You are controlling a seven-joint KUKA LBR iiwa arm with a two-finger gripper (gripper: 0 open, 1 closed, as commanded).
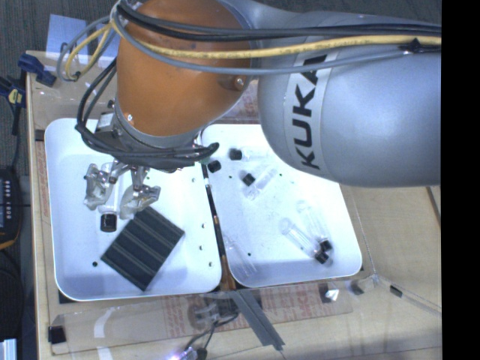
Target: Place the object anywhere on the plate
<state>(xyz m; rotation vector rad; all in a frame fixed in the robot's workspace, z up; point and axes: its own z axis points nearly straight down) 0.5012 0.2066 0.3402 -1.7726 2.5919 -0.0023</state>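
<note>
A dark ribbed square plate (142, 246) lies tilted on the floor of the left white bin (64, 201). Just off its upper left corner sits a small black block (109, 221), resting on the bin floor. My gripper (113, 205) hangs over the left bin directly above that block. Its two metal fingers (95, 186) stand apart, so it is open, and nothing is between them. The block lies just below the fingertips, apart from the plate's edge. The orange wrist band and grey arm hide the back of the left bin.
The right bin (341, 216) holds clear plastic vials (298, 232) with black caps (322, 252) and a few small black pieces (235, 154) near its back left corner. A low wall (212, 216) divides the two bins. Cables (90, 43) loop at the back left.
</note>
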